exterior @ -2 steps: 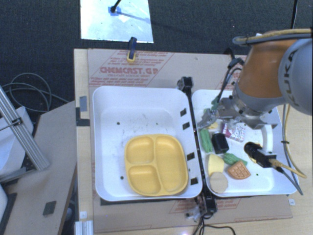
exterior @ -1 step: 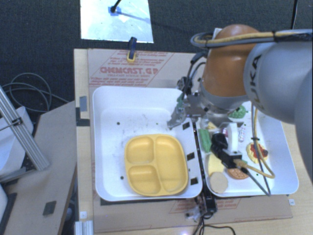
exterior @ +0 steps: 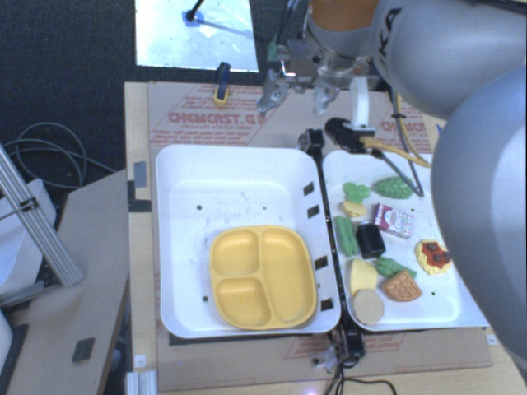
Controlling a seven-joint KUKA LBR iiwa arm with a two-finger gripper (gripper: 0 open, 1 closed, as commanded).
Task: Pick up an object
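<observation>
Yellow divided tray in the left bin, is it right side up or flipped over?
Right side up: the yellow tray shows three hollow compartments facing the camera, lying flat in the left bin.

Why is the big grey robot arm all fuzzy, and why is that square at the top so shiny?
In the camera view, the grey arm sits very close to the lens, so it looks blurry and huge; the shiny square panel catches the lamp and glares pale; the yellow tray and toy food stay fairly sharp under soft, even light.

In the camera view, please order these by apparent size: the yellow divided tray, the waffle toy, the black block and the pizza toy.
1. yellow divided tray, clearly largest.
2. waffle toy and pizza toy: they look alike, so I do not rank them.
3. black block, slightly smaller.
</observation>
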